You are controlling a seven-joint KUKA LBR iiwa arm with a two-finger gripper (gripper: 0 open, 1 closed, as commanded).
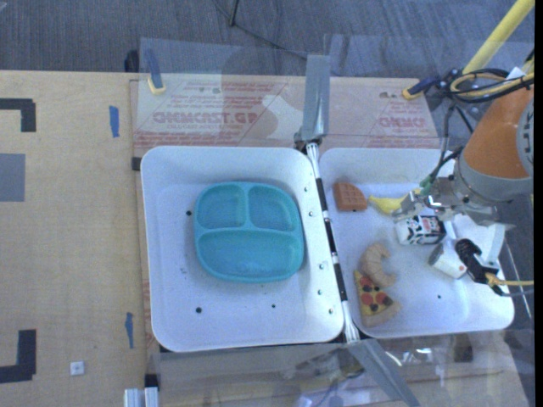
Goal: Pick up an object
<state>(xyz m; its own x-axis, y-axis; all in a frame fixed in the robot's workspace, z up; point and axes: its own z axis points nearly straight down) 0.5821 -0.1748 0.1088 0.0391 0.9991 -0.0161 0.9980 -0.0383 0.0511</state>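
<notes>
Pincer low in right bin, banana just left

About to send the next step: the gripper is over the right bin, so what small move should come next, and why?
Probably a short descent onto the black-and-white object. The gripper sits just above it in the right bin, with the banana to its left and the croissant and pizza slice lower down. Nothing shows between its fingers.

Clear panel behind bins: red "CHEMCAST GP".
</notes>
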